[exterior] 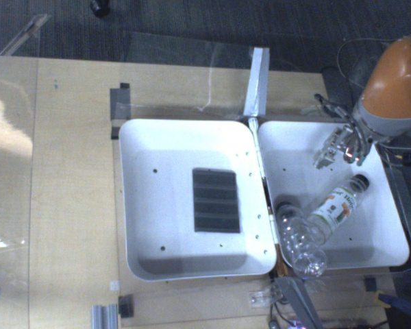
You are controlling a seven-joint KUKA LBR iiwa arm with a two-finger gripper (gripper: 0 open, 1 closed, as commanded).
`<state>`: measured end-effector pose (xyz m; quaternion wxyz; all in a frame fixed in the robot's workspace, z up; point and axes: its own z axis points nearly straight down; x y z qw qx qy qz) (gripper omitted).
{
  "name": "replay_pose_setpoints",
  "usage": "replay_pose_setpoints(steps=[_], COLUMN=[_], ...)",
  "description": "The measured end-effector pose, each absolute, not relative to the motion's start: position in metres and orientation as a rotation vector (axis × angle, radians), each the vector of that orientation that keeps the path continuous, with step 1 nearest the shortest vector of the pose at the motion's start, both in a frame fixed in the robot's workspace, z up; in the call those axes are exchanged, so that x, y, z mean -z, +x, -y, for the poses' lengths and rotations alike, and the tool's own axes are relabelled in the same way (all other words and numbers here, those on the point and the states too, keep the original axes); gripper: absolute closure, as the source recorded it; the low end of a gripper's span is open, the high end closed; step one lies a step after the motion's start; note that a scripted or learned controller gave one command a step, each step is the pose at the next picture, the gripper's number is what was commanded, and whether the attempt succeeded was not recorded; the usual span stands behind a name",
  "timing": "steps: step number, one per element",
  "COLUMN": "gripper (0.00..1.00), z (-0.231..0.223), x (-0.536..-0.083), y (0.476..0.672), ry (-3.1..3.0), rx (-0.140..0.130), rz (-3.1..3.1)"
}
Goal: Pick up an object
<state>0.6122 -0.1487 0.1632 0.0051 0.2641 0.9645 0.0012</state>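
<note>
A clear plastic bottle (337,206) with a white label and dark cap lies tilted in the right bin (288,149), cap toward the upper right. A crumpled clear plastic cup (299,238) lies at that bin's front left corner, touching the bottle's base. My gripper (340,147) hangs over the right bin's back right part, above and a little left of the bottle's cap, apart from it. Nothing shows between its fingers.
The left bin (144,184) holds a dark ribbed rectangular block (216,199) near its middle. A metal divider post (256,84) stands behind the seam between the bins. A clear panel covers the bench's left side.
</note>
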Motion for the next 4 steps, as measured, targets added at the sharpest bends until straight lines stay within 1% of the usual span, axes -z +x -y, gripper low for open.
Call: replay_pose_setpoints(steps=[1,2,3,4], gripper=[0.00,0.00,0.00,0.00], z=[0.149,0.183,0.179,0.204], x=[-0.163,-0.141,-0.090,-0.113], y=[0.612,0.601,0.594,0.660], ry=[0.828,0.732,0.482,0.534], rx=[-0.004,-0.002,-0.001,-0.001], rz=[-3.020,-3.047,-3.090,-3.085])
